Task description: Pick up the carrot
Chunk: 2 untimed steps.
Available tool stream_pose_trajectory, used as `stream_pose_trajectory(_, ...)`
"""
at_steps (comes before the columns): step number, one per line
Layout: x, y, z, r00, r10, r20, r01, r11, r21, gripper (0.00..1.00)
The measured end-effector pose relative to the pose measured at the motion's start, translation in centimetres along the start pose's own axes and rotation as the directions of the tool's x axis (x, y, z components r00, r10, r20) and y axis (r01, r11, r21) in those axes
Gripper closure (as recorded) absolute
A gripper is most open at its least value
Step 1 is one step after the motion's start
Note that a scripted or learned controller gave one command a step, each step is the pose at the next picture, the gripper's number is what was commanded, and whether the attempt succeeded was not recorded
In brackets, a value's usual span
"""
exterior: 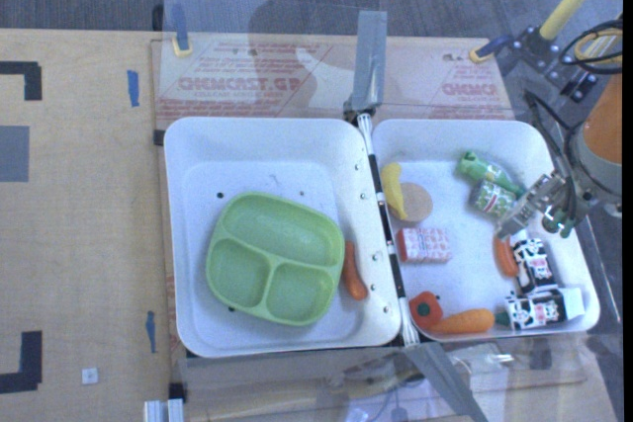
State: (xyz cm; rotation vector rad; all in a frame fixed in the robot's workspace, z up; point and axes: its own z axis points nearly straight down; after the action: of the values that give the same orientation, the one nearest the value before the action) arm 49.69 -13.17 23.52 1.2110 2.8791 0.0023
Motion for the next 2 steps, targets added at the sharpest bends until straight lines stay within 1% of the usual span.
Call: stream_pose_trajectory(2,-0.3,0.2,-2.1,1.0,-0.002,0.011,0.002,1.0,-0.006,1.0)
